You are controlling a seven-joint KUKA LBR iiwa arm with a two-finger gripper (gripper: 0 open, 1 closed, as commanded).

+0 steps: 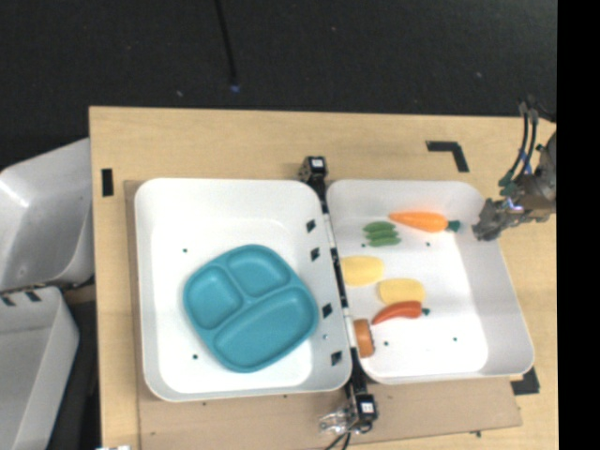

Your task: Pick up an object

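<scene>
Gripper (488,225) at right bin (495,293) rim, nr carrot (419,220); blue plate (249,306) in left bin (164,251).

The bench (234,143) is showing a matt, pale wood-like surface. Both white bins, left (155,279) and right (487,317), are appearing as smooth plastic with a slight sheen. The teal divided plate (248,307) is presenting smooth, softly glossy plastic. The toy carrot (419,220), green piece (381,233), two yellow pieces (362,270) and red pepper (396,313) are looking like smooth moulded plastic
</scene>
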